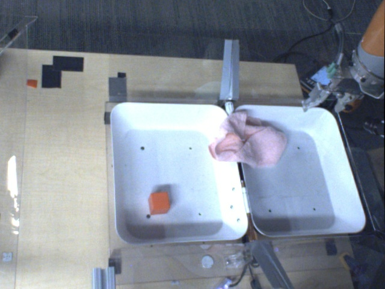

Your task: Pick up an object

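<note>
The gripper [328, 98] is positioned over the right bin's [349, 179] far right corner; its jaws are seen apart, holding nothing. A pink cloth [249, 142] is draped across both bins' shared edge.

Cloth [249, 140] across both bins' shared rim [240, 173]

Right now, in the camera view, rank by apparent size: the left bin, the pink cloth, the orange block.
1. left bin, clearly the largest.
2. pink cloth, draped over the divide between the two bins.
3. orange block, smallest, lying in the left bin.
</note>
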You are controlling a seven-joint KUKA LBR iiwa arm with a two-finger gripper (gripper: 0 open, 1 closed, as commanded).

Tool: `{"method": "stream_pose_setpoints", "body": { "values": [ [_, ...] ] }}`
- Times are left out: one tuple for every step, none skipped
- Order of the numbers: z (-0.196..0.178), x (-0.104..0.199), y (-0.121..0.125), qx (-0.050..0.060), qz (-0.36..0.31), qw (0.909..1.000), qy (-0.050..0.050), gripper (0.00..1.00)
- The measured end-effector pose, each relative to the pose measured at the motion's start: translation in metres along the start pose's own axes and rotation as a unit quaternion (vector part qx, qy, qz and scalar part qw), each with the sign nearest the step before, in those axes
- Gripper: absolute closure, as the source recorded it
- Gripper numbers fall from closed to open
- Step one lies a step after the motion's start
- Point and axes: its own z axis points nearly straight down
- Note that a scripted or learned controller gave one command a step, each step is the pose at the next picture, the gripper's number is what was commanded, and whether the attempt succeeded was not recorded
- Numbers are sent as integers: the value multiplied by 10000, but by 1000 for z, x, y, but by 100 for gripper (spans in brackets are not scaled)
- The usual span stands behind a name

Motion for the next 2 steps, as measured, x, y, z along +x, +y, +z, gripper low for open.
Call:
{"method": "stream_pose_setpoints", "body": {
  "values": [
    [43,46,-14,-5,727,9974,5,0],
    [157,75,15,-20,-75,10000,1,0]
  ]
}}
